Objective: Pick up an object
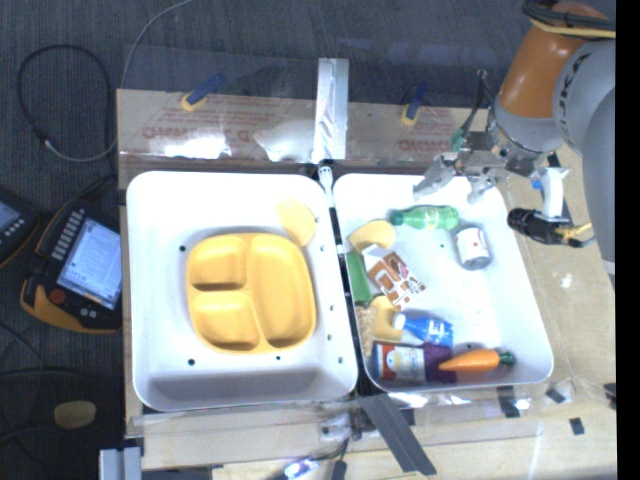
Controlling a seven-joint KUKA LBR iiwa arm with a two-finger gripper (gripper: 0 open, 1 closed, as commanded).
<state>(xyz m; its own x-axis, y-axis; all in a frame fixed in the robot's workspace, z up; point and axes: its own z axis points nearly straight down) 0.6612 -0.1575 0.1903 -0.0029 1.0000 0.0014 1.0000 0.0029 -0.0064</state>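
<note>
While my tool (462,173) hovers at the right bin's (535,313) 12 o'clock rim, fingers apart and holding nothing, green bottle (425,217) sits at its 7.

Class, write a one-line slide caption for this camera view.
KUKA gripper hovers open above a green bottle in the cluttered right bin; yellow tray fills the left.

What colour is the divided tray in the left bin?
Yellow: the divided tray, seen in the camera view.

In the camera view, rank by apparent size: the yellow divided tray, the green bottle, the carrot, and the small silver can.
1. yellow divided tray, by far the largest
2. green bottle and carrot: similar in length, too close to rank
3. small silver can, smallest
</note>
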